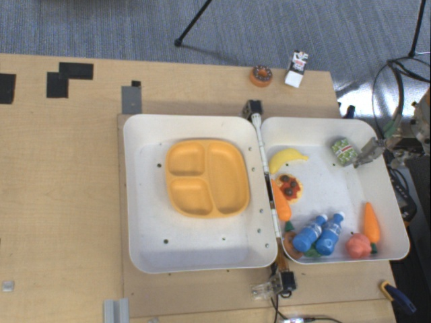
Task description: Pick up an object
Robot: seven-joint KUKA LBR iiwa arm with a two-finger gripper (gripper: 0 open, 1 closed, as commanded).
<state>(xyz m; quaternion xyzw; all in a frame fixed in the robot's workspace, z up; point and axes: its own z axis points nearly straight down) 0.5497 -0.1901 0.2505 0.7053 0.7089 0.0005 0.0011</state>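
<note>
**Inspector:** Gripper stands at the upper right rim of the right bin, its tip just beside the green-and-white object. Whether the fingers are apart or together cannot be told at this resolution; nothing is seen between them.

**Assistant:** So that object is the candidate?

**Inspector:** By position, likely. It lies in the bin's upper right corner, apart from the banana and well apart from the blue bottles.

**Assistant:** Advice for the grasp?

**Inspector:** Centre over the object before descending, not beside it. The bin wall is close, so an approach from the open, inner side is advisable. Close fully, then lift straight and confirm retention.
</note>
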